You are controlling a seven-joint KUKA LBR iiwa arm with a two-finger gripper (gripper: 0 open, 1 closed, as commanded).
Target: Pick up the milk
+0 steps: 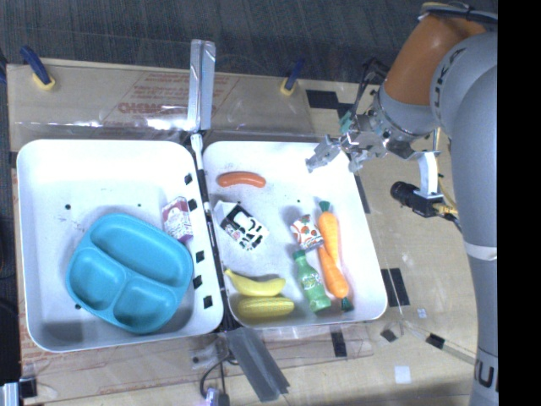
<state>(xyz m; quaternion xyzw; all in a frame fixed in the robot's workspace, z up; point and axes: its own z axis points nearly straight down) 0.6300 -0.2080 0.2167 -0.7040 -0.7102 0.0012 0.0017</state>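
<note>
The milk (243, 227) is a small carton with a black-and-white cow pattern, lying tilted in the left half of the right bin (365, 227), below a sausage (241, 178). My gripper (335, 157) hangs over the right bin's far right corner, well up and to the right of the milk. Its fingers are open with nothing between them.
The right bin also holds a carrot (332, 256), a green bottle (311, 282), a small red-and-white pack (306, 233), a banana (254, 284) and a yellow-green fruit (265, 308). In the left bin (42, 176) sit a blue divided plate (128, 271) and a red-and-white can (177, 219).
</note>
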